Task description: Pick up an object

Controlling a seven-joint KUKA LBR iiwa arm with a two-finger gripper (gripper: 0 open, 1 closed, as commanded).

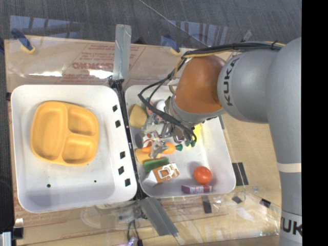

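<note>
Grey arm (pixel 256 81) crowds right bin (pixel 225 158); pincer (pixel 163 132) state unclear among toys.

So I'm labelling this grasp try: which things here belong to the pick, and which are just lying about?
In the job: gripper, right bin, tomato, green piece, small carton, purple box.
Lying about: left bin, yellow tray.

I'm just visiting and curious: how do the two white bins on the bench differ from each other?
The left bin holds a single thing, a yellow divided tray; the right bin holds a jumble of small things, among them a red ball and a purple box. The arm reaches down into the right bin, while nothing hangs over the left bin. Both are shallow, white and sit side by side.
</note>
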